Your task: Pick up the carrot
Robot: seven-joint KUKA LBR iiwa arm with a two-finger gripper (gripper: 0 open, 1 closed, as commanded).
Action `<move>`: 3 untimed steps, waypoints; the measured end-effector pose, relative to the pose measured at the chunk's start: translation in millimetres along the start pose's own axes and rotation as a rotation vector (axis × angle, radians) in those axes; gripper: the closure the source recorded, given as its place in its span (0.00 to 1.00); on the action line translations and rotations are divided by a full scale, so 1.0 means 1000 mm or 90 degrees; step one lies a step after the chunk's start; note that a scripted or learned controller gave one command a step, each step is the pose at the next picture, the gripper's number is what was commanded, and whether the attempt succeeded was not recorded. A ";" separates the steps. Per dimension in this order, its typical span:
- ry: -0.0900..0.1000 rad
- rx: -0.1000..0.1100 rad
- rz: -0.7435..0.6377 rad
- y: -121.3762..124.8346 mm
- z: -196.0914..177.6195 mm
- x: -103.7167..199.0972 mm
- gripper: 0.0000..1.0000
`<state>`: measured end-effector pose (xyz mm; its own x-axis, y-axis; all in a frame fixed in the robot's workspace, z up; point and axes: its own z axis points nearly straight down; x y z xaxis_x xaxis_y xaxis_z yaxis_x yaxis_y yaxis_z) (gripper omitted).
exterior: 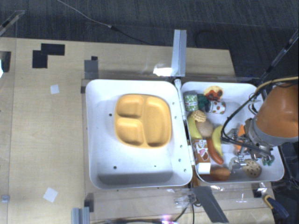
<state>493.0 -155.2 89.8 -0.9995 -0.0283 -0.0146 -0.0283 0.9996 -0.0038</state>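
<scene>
Beside the yellow banana point(216, 137) in the right bin point(279, 174) lies the carrot point(215, 152), just left of the gripper point(240, 160). I cannot tell the gripper's state. The carrot looks light, stiff and smooth, so its thick middle seems the best hold.

The worktop point(42, 139) looks like pale, smooth wood. Both white bins point(100, 171) look like shiny plastic. The yellow tray point(142, 120) looks smooth and matt. The arm's orange band point(280, 113) is glossy. The post point(179, 52) is grey metal.

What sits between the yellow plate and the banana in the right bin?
In the camera view, between the yellow plate and the banana lie bare left bin floor and the two bins' adjoining rims.
</scene>
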 end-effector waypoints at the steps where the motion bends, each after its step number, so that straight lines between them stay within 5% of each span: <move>1: 0.000 0.000 -0.053 0.020 0.001 -0.064 0.00; 2: -0.005 0.000 -0.056 0.021 -0.012 -0.068 1.00; 3: 0.001 0.001 -0.130 -0.040 0.001 -0.036 1.00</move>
<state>530.6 -194.1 89.4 -0.9729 -0.2309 -0.0124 -0.2308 0.9730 -0.0075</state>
